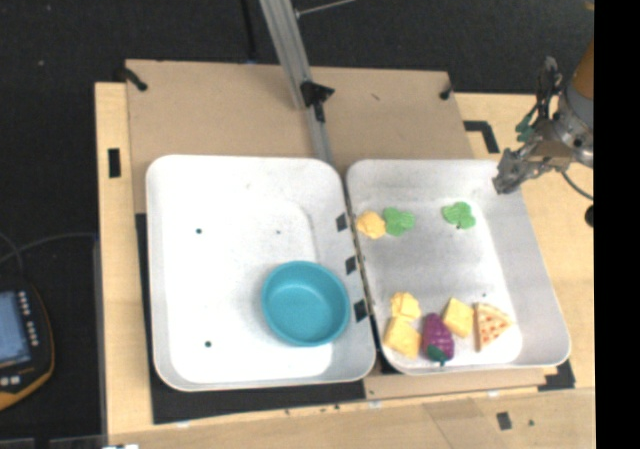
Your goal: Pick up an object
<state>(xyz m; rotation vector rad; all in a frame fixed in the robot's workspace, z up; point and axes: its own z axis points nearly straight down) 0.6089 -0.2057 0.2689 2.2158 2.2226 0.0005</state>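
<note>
At the near edge of the right bin [530, 267] a cluster of toy foods is seen: two yellow cheese-like blocks [403, 325] touching each other, a purple grape bunch [437, 337] pressed against them, another yellow block [458, 316] just beside it, and a pizza slice [490, 323] at the end of the row. In the left bin [200, 207] a blue bowl [303, 302] is set near the shared wall. Farther back in the right bin, a yellow piece [371, 225] is found touching a green piece [398, 221], and a second green piece [459, 215] lies apart from both. Beyond that, at the far right corner of the bin, the gripper [510, 177] is held over the rim, near nothing that could be taken; whether it is released or clenched cannot be told, and nothing is seen held in it. No object is judged to be chosen yet. The lone green piece is judged the safest target. A descent from the present spot would be likely to strike the bin rim. In the crowded near cluster, a neighbour could be nudged or two pieces pinched at once, because they touch.
</note>
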